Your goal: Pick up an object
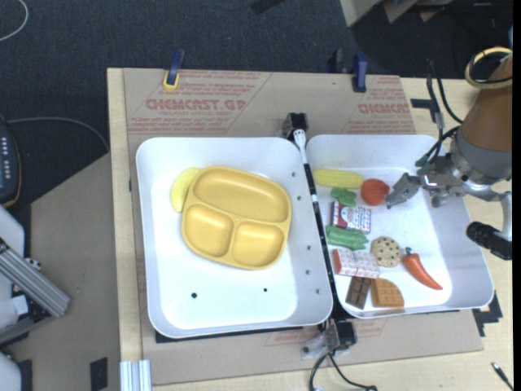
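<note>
The right bin [456, 243] holds several toy foods. A yellow corn cob [338, 177] and a red tomato [374, 191] lie at its far side. Toward the middle are a red and white packet [351, 217], a green pickle [346, 237] and a cookie [386, 251]. A red chili [422, 270], a chocolate bar [358, 290] and a waffle [387, 293] lie near the front. My gripper [421, 194] hangs over the bin's far right part, just right of the tomato. Its fingers are open with nothing between them.
The left bin [163, 243] carries a yellow divided plate [236, 217]. A black strip [311, 198] runs between the two bins. Blue and yellow clamps [172, 70] hold the board at the back edge. The arm's cables [440, 112] hang at the right.
</note>
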### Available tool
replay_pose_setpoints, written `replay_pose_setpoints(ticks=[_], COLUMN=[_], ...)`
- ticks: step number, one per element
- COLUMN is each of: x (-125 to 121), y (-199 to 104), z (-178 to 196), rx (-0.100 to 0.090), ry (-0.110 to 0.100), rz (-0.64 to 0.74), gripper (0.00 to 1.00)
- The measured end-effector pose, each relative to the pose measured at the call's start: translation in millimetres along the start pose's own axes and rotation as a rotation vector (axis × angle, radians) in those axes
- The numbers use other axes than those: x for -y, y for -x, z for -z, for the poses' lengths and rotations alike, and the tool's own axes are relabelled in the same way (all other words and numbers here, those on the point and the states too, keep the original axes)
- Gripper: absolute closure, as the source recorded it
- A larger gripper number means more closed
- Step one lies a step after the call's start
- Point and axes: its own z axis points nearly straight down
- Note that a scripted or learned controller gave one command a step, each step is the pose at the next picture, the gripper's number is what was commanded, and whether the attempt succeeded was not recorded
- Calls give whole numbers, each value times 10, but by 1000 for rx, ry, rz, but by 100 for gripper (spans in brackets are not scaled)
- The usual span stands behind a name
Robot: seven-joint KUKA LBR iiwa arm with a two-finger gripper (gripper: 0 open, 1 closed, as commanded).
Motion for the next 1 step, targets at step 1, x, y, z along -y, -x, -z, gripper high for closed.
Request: replay_pose_setpoints(ticks=[1], x=[30], y=[31], z=[-438], rx=[0], ry=[0], rz=[-1], gripper=[0])
